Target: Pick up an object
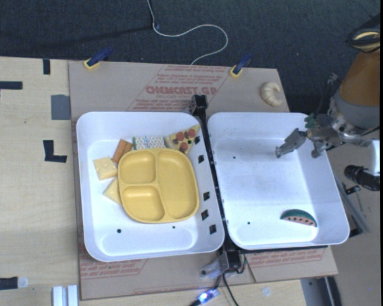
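The gripper hangs over the far right part of the right bin, and its two fingers stand apart, with nothing between them. The nearest object to pick is the watermelon slice toy, which lies flat in the near right corner of this bin, well apart from the gripper.

To do the step well, I think the arm must come nearer and lower, with the open fingers on both sides of the slice. The slice is thin and close to the bin wall, so a finger may hit the wall; a grasp across the narrow side seems safer.

The left bin holds a yellow divided plate over some flat toy foods.

On the cardboard under the bins is red printing. It reads perhaps "CHEMCAST", but it is too blurred to be sure.
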`<state>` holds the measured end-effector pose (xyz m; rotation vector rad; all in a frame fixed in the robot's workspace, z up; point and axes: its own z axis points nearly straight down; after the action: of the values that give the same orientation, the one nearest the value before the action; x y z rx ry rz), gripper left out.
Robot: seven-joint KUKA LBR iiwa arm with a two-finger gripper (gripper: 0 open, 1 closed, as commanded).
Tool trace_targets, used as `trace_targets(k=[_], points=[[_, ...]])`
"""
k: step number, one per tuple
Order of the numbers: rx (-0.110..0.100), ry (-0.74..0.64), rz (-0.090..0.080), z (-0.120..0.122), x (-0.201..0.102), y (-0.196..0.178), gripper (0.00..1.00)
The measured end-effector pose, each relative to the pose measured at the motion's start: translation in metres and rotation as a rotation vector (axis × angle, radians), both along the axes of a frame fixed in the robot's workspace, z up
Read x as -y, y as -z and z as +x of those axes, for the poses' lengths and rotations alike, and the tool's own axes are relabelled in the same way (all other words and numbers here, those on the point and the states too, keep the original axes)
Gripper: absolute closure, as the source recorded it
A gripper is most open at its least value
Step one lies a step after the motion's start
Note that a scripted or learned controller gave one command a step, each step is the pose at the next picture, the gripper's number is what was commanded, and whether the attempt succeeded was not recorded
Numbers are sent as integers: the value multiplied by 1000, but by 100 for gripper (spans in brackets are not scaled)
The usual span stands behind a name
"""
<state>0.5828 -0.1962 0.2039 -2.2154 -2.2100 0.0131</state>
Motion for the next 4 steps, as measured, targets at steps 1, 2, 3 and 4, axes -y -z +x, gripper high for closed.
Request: trace_targets(k=[1, 2, 3, 4], points=[[13, -3, -3, 3, 0, -8, 0], [10, -4, -3, 0, -2, 36, 0], [9, -4, -2, 0, -11, 83, 0], [13, -5, -4, 0, -12, 121, 0]])
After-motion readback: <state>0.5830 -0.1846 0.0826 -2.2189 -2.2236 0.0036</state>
